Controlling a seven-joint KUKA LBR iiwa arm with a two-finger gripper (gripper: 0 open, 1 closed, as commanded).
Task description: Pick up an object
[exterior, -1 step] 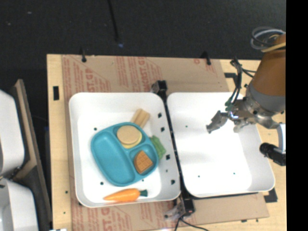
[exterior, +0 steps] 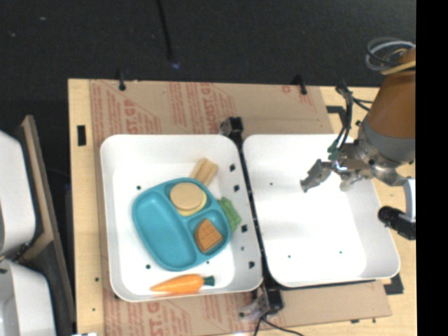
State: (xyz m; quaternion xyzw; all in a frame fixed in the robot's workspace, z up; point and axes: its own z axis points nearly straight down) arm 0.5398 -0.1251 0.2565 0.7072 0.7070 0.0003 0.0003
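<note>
The arm point(exterior: 392, 117) hangs over the right bin point(exterior: 315, 257), and its gripper point(exterior: 323, 172) sits above that bin's upper right part, with nothing between its fingers. From where I stand I can make out one grey finger point(exterior: 312, 178) jutting down and to the left, but whether the pair is spread or pressed together I cannot tell.

Everything worth grabbing lies in the left bin point(exterior: 119, 166), across the divider from the gripper. A blue sectioned tray point(exterior: 157, 229) rests there on a slant, with a round tan biscuit point(exterior: 188, 197) in its upper compartment and a brown waffle-like square point(exterior: 208, 235) in its lower right one. A tan wooden block point(exterior: 204, 170) pokes out just above the tray, something green point(exterior: 231, 214) peeks from beside its right edge, and a toy carrot point(exterior: 182, 283) lies near the bin's front wall.

So the move turns on this: the targets sit to the left of the gripper and a little nearer the front. The carrot looks the easiest pick to me; its long axis runs left to right, tip pointing left, so the fingers would want to close across it front to back
</note>
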